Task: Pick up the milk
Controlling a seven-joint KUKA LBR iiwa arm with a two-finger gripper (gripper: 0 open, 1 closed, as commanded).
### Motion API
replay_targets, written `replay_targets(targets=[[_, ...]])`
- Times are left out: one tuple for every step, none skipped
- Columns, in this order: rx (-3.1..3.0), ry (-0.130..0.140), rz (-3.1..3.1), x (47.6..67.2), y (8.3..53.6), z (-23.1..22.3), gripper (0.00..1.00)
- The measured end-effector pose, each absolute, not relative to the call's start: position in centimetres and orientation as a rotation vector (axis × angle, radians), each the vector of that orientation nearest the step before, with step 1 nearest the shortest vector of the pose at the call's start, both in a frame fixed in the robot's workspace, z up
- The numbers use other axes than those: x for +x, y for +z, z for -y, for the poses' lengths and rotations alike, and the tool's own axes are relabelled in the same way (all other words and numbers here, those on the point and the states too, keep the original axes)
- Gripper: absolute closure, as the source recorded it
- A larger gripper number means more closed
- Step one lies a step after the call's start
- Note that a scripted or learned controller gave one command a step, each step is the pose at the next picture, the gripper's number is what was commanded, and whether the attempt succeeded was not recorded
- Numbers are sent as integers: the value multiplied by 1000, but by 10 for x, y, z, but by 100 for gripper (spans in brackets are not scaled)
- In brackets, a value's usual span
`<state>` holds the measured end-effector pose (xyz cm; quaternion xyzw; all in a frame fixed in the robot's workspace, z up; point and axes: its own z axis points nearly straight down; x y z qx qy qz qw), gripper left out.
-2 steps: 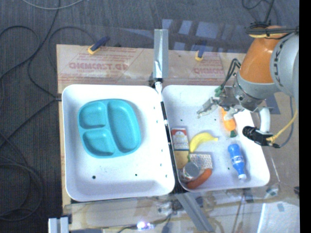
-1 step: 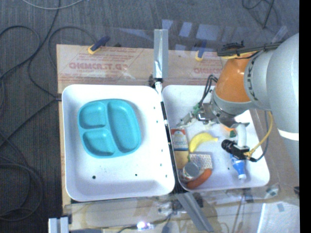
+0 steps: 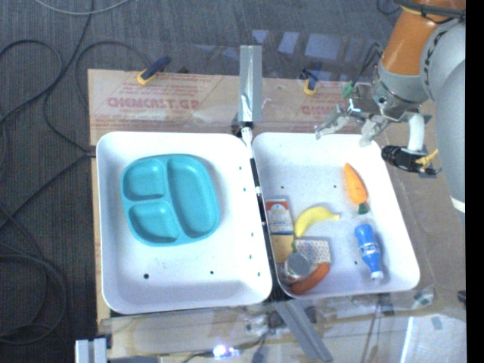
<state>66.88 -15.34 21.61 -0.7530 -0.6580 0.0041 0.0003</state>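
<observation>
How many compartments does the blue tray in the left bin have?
3. The blue tray has one small compartment at its upper left, one small compartment at its lower left, and one long compartment along its right side. None seems hidden.

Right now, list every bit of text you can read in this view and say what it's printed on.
"CHEMCAST GP": red lettering on the brown board behind the left bin, blurred, so the reading is approximate.
Red print on the same board behind the right bin: too blurred to read.
Milk carton label: too small to read.
Blue bottle: no legible text.
</observation>
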Motion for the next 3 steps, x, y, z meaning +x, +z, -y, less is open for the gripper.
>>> replay_targets(targets=[[-2291,11,2143,668,179,32,0],[-2303,13,2132,626,193,63,0],[-2297,23,2129,626,197,64,100]])
